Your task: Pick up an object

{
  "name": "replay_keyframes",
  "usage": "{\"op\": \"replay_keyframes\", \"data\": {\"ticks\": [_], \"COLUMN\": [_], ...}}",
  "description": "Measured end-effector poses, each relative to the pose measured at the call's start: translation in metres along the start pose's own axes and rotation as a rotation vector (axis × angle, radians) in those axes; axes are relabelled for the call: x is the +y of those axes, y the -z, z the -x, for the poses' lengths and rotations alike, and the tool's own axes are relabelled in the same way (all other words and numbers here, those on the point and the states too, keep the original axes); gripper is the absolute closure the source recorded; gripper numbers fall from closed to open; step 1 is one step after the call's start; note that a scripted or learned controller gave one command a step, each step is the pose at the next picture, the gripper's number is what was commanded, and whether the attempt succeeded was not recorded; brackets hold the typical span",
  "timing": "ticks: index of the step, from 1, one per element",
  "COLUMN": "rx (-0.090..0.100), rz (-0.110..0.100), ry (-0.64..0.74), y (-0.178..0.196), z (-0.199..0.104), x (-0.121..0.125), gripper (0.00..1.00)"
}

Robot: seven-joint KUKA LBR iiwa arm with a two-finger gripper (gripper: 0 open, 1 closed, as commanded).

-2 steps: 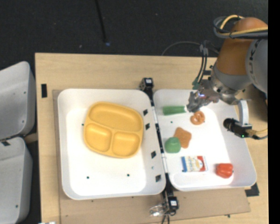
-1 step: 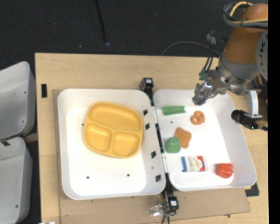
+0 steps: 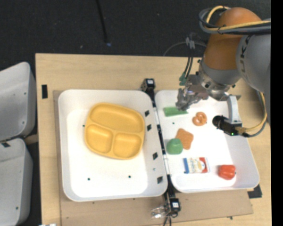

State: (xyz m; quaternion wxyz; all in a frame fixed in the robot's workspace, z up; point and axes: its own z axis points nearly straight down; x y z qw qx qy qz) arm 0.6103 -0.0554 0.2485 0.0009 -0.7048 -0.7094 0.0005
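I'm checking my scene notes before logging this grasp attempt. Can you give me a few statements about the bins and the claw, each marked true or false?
1. The yellow divided tray lies in the left bin. True.
2. The claw hangs over the left bin. False: it is over the far end of the right bin, by the flat green piece.
3. The red object sits near the right bin's near right corner. True.
4. The small white box lies on the yellow divided tray. False: it lies on the right bin's floor.
5. The green round object sits beside the orange flat piece. True.

Yellow divided plate (image 3: 115,130) lies in the left bin (image 3: 70,182)
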Motion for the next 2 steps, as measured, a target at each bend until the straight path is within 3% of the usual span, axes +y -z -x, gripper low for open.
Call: {"op": "replay_keyframes", "data": {"ticks": [2], "rx": [0.002], "rz": [0.004], "ry": [0.002], "y": [0.0], "z": [-0.107], "x": [-0.017], "gripper": [1.0]}}
